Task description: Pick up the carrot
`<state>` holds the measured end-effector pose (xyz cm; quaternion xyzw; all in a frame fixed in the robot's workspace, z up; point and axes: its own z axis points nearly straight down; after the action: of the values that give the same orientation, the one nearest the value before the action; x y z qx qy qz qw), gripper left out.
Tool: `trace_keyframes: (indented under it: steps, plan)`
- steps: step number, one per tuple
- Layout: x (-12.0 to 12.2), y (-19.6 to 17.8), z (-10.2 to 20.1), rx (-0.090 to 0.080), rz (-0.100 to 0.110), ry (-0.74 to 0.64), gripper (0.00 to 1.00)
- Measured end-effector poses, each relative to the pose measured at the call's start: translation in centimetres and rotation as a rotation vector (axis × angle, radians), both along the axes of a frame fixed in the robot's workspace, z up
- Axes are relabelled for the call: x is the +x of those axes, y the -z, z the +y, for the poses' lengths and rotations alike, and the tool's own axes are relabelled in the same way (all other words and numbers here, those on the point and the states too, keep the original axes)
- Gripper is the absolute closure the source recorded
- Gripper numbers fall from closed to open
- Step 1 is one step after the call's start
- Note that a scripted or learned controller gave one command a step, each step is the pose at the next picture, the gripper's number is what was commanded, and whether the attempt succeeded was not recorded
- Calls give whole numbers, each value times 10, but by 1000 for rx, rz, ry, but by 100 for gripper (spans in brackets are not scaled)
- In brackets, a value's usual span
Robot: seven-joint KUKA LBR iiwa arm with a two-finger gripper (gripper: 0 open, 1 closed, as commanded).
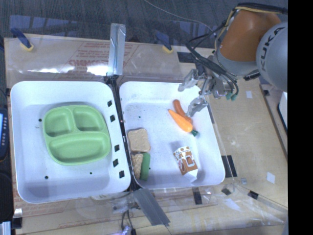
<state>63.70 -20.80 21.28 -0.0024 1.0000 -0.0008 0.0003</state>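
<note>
The carrot (181,122) is orange with a small green end and lies slanted in the right half of the right bin (161,94). A shorter orange-red piece (179,107) rests against its upper end. My gripper (187,100) hangs over the bin's upper right part, just right of and above the carrot's upper end. It is open: one finger (186,83) points toward the bin's back wall, and the other finger (197,105) ends close beside the carrot. Nothing sits between them.
A slice of bread (138,139), a tan and green item (141,165) and a small orange-and-white carton (186,161) lie in the right bin's front half. The left bin (24,102) holds a green divided plate (76,133).
</note>
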Motion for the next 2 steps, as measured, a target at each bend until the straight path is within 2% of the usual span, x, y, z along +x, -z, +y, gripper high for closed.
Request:
trace_keyframes:
  steps: [1, 2]
  plan:
    - [21, 122, 1, 3, 2, -104, 0]
    - [25, 106, 2, -2, -9, -111, 100]
